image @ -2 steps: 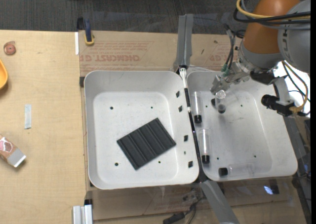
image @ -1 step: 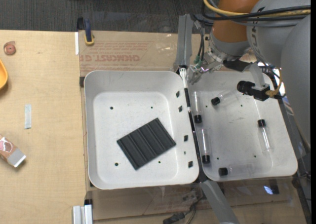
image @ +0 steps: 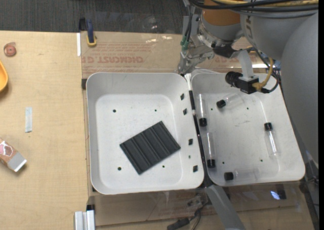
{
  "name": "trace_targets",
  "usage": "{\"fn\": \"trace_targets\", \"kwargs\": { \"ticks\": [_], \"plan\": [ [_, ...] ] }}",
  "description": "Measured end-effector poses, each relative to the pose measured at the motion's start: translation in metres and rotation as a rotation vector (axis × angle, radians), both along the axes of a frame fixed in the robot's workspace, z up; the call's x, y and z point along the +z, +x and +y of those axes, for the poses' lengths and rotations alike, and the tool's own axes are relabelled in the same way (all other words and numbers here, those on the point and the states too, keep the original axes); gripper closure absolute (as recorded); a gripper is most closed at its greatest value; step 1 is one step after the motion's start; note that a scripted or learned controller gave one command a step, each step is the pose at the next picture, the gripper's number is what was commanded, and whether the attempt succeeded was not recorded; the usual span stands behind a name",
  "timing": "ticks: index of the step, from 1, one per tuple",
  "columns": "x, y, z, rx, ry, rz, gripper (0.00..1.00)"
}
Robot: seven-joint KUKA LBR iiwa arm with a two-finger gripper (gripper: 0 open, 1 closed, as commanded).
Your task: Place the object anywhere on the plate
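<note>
Nearest you, the shallow white plastic left bin [image: 147,188] is holding the dark grey ribbed rectangular plate [image: 150,147], which is lying flat and askew with nothing resting on it. The task is looking barely begun: the smooth clear tubes with black caps [image: 270,137] are all lying in the white right bin [image: 291,138], well apart from the plate. The arm's tool [image: 188,62] is hovering over the bins' far junction; you cannot tell whether it is spread or closed.
</note>
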State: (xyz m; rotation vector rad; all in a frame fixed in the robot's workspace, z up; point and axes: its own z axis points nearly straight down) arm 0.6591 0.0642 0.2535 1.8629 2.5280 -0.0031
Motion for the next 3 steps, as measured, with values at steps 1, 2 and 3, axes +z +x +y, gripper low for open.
{"fn": "trace_targets", "kwargs": {
  "ticks": [1, 2, 3],
  "plan": [
    [0.013, -0.005, 0.056, -0.116, 0.0, 0.0, 1.0],
    [0.088, -0.003, 0.071, 0.383, 0.0, -0.001, 1.0],
    [0.062, -0.012, 0.15, 0.908, 0.002, 0.001, 1.0]
  ]
}}
